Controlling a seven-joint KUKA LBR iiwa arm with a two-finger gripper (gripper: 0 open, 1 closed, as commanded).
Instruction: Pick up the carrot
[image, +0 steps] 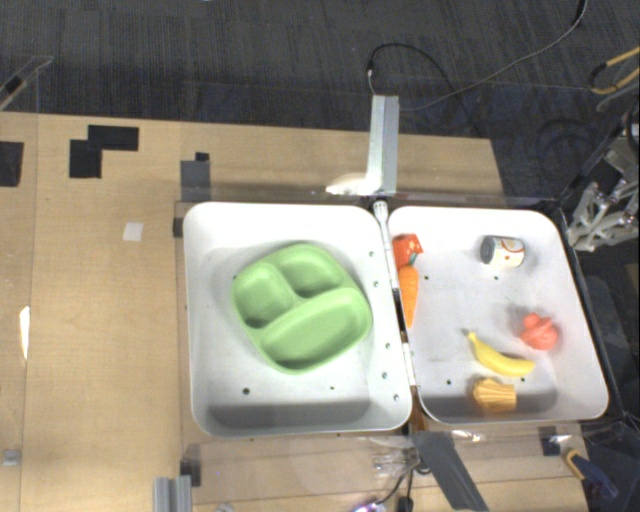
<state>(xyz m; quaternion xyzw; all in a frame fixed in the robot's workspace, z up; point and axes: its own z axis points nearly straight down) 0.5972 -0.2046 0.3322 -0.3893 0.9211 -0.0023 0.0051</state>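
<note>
The carrot (408, 292) is a slim orange cone lying along the left wall of the right bin (570, 300), its thin tip pointing toward the front. A small red-orange piece (406, 246) sits against its far end. The gripper (601, 214) appears as grey metal parts just outside the right bin's far right corner, well away from the carrot and with nothing seen in it.
The right bin also holds a small white can (503, 251), a red toy fruit (540, 331), a yellow banana (500, 357) and a yellow-orange item (494, 394) near the front wall. A green divided plate (300, 305) lies in the left bin (215, 390).
</note>
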